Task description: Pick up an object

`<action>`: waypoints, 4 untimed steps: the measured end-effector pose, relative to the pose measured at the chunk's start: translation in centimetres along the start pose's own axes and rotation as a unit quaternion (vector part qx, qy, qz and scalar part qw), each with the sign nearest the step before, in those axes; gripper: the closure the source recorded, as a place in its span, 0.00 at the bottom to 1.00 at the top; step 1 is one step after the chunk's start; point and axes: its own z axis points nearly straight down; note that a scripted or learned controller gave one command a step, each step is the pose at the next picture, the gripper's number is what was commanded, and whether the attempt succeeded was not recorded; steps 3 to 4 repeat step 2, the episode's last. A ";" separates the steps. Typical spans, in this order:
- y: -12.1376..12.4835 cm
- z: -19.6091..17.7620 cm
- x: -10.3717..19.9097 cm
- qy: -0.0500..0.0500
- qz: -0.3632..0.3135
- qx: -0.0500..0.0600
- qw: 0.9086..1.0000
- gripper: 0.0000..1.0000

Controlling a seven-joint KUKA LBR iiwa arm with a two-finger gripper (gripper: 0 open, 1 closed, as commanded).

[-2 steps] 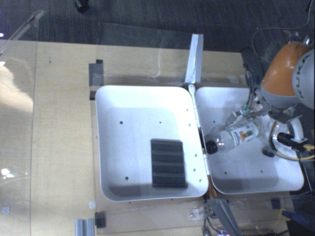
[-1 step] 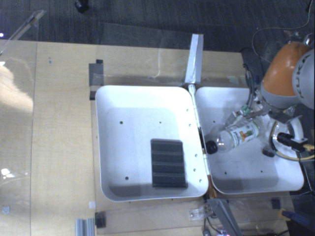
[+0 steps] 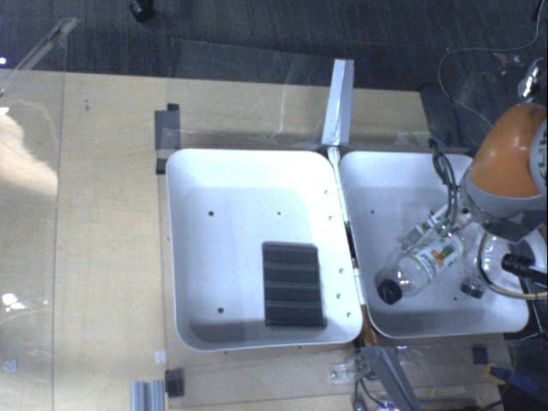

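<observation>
Camera view: your tool's (image 3: 445, 221) state can't be told; the bottle (image 3: 421, 266), lower right, may roll away.

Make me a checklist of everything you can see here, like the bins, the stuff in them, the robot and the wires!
Surface: wooden bench bearing two white bins side by side, left bin and right bin.
Job's things: black ribbed block lying flat in the left bin, near its front; clear bottle with a black cap lying on its side in the right bin.
Clutter: nothing seen.
End effector: end effector low over the right bin by the bottle; finger state cannot be told.
Cables: black cable along the arm; more wires behind the right bin.
Surroundings: dark floor behind the bench; clear panel at left.
</observation>
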 end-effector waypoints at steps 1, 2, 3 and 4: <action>-0.2 -12.8 2.8 0.000 -0.021 0.002 1.000 0.00; 5.0 0.0 5.8 -0.002 -0.076 -0.001 0.997 0.00; 5.0 0.0 5.8 -0.002 -0.076 -0.001 0.997 0.00; 5.0 0.0 5.8 -0.002 -0.076 -0.001 0.997 0.00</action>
